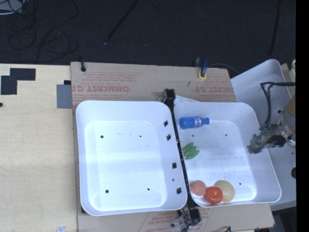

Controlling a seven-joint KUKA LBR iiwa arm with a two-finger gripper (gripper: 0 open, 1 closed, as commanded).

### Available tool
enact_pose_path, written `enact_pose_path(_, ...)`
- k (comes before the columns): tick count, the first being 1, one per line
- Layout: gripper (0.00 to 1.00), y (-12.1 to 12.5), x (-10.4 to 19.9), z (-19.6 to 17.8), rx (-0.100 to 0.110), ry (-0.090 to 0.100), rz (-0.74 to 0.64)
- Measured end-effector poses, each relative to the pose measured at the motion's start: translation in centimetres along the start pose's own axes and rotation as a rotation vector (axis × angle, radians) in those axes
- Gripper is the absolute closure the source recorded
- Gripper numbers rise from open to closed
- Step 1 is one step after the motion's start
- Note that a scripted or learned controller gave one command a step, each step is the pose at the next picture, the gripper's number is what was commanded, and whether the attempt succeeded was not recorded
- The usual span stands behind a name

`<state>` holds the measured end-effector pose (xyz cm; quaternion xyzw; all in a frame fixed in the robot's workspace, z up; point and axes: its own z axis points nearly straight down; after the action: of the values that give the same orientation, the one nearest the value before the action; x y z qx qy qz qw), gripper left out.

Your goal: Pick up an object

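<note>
Dark floor [145, 23], pale wood bench [34, 153] — cardboard sheet [125, 83]

Red print on the cardboard sheet [145, 83] under the bins, well off to the left of the gripper [255, 146] and farther up the view, appears upside down and mirrored, roughly "CHEMCAST GP", repeated in part nearer the gripper beside the yellow clamp [202, 73].

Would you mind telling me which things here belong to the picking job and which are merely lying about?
Belong to the job:
gripper
blue plastic bottle
green leafy piece
red round object
beige round object
pink round object

Lying about:
left white bin
printed cardboard sheet
yellow-and-blue clamp
</note>
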<state>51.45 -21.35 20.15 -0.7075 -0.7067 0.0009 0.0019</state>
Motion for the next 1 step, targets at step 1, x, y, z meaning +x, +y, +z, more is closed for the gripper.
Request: enact_pose_path(1, 1.0, -3.91, 10.29, -6.24, -0.005, 0.003, -0.011)
